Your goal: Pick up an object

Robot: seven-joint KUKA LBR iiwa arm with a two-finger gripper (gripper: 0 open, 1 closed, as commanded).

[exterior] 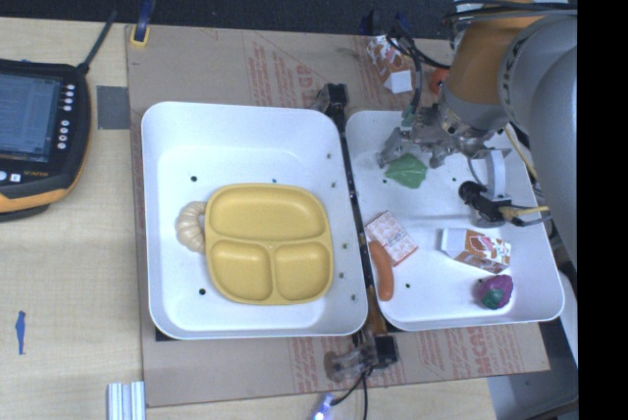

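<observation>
Green toy (406, 173) lies in the right bin (530, 310), near its back-left corner, directly under the end effector (417, 151), whose tips sit at the toy's upper edge. Whether they are apart or together I cannot tell; no grip shows.

The yellow divided tray (267, 242) covers part of the beige ridged object (190, 226) at its left side. The gripper (420, 147) overlaps the top of the green object (406, 174); finger position cannot be determined. The arm (535, 65) is cut off beyond the gripper. The teach pendant (37, 135) is cropped far left of the tray.
</observation>
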